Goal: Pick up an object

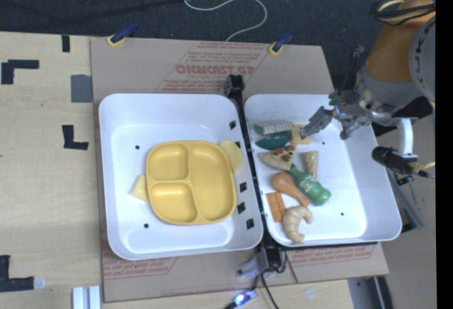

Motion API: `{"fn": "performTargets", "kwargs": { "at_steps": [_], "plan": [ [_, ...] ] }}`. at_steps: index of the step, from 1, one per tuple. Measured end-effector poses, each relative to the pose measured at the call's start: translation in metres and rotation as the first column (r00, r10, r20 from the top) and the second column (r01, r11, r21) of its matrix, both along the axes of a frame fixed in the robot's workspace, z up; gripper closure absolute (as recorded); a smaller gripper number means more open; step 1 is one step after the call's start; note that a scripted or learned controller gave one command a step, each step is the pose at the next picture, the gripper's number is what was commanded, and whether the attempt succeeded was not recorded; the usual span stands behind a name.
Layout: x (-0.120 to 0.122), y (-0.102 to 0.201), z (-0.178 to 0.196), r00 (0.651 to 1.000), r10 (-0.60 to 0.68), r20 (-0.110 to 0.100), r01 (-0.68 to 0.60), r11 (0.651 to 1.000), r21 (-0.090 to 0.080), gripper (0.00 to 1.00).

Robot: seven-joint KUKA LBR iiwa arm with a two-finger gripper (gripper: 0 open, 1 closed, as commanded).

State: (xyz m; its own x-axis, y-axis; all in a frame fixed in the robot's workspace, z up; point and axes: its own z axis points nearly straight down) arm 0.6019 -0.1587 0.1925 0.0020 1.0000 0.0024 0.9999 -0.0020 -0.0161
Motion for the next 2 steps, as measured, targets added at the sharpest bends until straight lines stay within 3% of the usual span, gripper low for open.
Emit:
{"fn": "performTargets", "kwargs": {
  "at_steps": [1, 2],
  "plan": [
    [0.003, 0.000, 0.009, 1.000, 0.004, 0.014, -0.003, 1.000, -0.002, 0.00],
    [0.004, -0.008, -0.041, 1.000, 0.003, 0.010, -0.003, 1.000, -0.003, 0.00]
  ]
}}
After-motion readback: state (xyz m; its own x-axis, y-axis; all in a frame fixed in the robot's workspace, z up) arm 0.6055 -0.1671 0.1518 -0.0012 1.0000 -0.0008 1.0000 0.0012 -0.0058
